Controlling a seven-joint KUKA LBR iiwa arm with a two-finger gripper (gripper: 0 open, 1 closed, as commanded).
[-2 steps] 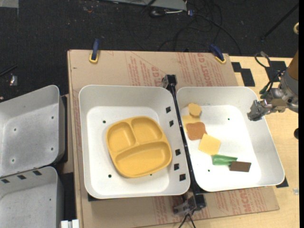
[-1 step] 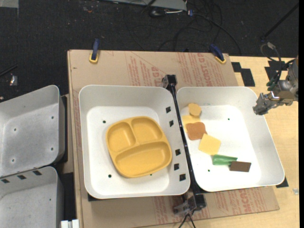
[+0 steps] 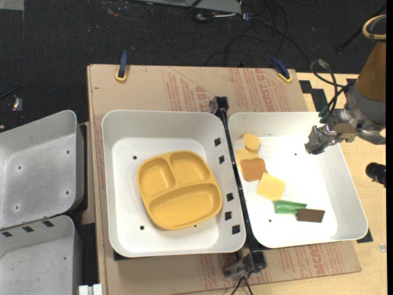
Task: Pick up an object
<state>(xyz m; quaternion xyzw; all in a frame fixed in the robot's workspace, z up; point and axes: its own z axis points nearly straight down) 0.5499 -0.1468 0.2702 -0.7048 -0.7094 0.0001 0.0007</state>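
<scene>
Hovering gripper [image 3: 314,145] above right bin [image 3: 344,183], apart from toy foods [image 3: 263,176].

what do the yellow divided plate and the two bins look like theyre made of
The yellow divided plate looks like moulded plastic: one even colour, rounded compartment ridges, a soft matte sheen. The left bin and right bin look like thin white plastic or coated sheet, with smooth curved corners and a dull finish; the view cannot settle which.

I work in a lab: my bins [image 3: 116,165] sit on cardboard [image 3: 184,85] clamped [image 3: 122,72] to a bench, cables [image 3: 270,17] strewn across the dark floor.
</scene>
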